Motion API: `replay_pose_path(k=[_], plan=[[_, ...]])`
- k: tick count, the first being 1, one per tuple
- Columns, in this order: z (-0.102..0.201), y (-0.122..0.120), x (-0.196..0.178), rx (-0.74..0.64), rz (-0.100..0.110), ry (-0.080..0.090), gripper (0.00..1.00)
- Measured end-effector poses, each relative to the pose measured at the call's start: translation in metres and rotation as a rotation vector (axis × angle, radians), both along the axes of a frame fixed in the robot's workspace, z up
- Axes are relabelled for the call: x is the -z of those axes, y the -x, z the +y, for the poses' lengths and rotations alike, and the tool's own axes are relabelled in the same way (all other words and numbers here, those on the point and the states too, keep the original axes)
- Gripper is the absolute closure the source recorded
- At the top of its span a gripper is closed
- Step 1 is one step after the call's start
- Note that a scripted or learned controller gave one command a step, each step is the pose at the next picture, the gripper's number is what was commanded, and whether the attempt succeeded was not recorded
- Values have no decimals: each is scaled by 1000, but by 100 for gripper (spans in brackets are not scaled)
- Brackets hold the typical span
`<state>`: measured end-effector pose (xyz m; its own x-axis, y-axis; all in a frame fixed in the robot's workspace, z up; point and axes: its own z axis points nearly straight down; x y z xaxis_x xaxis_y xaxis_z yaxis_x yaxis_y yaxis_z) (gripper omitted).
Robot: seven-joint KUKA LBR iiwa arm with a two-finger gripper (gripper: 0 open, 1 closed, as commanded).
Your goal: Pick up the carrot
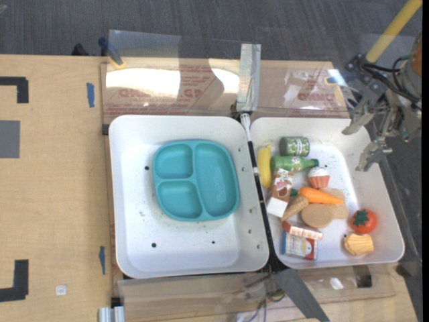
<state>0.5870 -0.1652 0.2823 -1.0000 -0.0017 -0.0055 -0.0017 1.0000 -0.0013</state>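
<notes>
Camera view, from above at a slant. Two white bins side by side on the bench. In the left bin (124, 200), a teal divided plate (196, 180) lying flat near the middle.

In the right bin (391, 215), a crowd of toy food. Carrot (320, 196) near the middle of that bin – orange, lying on its side, running roughly left to right. Just above it, a small cupcake (319, 177) with a pale top. Just below and touching or nearly so, a round tan bread piece (318, 216). At its left end, a cone-shaped item (293, 207), close against it. Further left along the bin wall, a yellow banana (265, 165), standing lengthwise. Toward the far side, a dark green can (294, 145) and, right beneath it, a green bottle (293, 163) on its side. To the right of the carrot, apart from it, a red tomato (362, 221), and below that a yellow item (358, 245) of unclear kind. Near the front edge, a small printed carton (299, 242).

Gripper (362, 141) over the far right corner of the right bin – jaws spread apart, nothing between them. Well apart from the carrot, up and to its right. Grey arm behind it reaching in from the right.
</notes>
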Motion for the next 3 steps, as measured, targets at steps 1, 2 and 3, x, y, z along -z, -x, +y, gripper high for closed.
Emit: replay_pose_path(k=[1,2,3], plan=[[6,35,184,59,-6,1,0],[59,31,192,8,-7,0,0],[60,39,192,-68,-9,2,0]])
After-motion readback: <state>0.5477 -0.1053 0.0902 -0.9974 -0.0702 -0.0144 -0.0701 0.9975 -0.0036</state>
